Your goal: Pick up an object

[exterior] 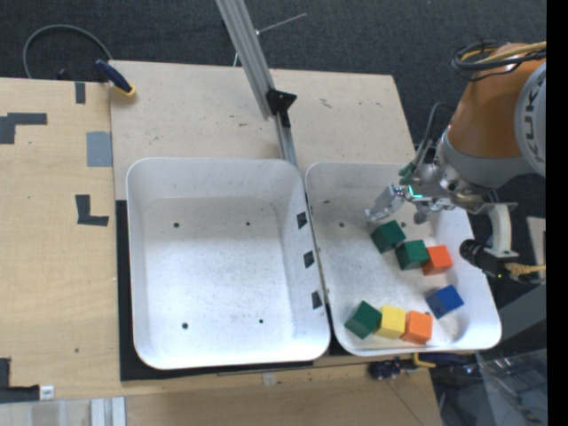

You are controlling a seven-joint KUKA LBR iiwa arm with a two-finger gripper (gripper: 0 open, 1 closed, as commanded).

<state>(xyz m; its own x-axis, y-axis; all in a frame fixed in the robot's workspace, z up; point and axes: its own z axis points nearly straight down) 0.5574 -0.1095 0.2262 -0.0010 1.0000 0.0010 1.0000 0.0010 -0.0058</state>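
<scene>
In the right bin (342, 193) lie several small blocks. Two dark green blocks (388, 236) (412, 254) sit side by side, with an orange block (437, 258) touching the second one. A blue block (445, 300) lies nearer the front right. Along the front wall stand a green block (362, 319), a yellow block (391, 320) and an orange block (418, 327) in a row. My gripper (396, 204) hangs just above and behind the first dark green block, with nothing seen between its fingers.
The left bin (213, 256) stands beside the right one, sharing a middle wall. A slanted metal rail (253, 56) runs from the top down to the bins' back edge. The arm's orange band (493, 105) fills the upper right.
</scene>
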